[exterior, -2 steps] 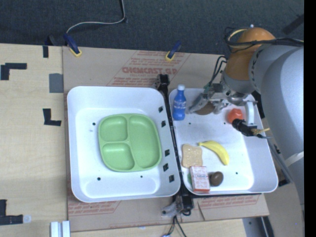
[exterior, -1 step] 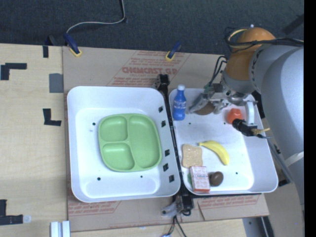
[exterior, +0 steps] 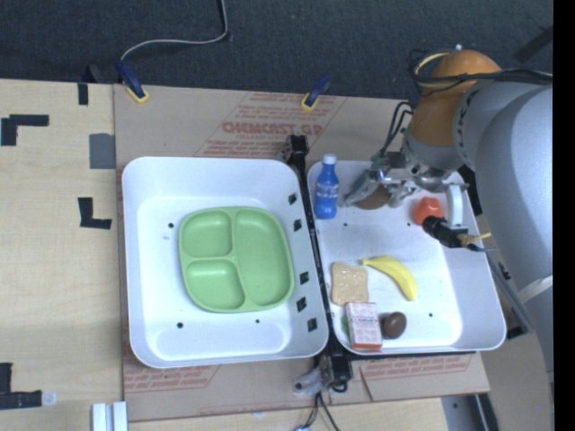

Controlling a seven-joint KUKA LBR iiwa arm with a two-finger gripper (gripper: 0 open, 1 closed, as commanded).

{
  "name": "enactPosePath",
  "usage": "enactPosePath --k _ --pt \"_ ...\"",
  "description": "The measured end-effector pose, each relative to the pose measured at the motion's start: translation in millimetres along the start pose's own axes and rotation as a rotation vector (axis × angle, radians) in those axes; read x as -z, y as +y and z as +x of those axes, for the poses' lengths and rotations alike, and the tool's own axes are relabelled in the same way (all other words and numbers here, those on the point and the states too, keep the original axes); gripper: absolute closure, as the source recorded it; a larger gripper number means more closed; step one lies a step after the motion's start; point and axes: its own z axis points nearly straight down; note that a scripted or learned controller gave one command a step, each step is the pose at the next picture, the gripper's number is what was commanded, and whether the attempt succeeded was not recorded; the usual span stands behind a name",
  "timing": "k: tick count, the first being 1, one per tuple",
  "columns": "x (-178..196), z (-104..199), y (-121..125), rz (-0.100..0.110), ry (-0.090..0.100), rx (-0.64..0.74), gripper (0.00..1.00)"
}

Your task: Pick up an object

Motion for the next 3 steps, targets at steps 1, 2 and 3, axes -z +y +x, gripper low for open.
enactPosePath --k 1,2,3 --pt "0.0 0.5 -0.1 0.000 -0.001 -0.001 0.00" --pt "9.5 0.7 -0.6 0.004 0.000 -0.001 1.00" --pt "0.9 -35.1 -84.4 0.002 0.000 -0.002 1.00"
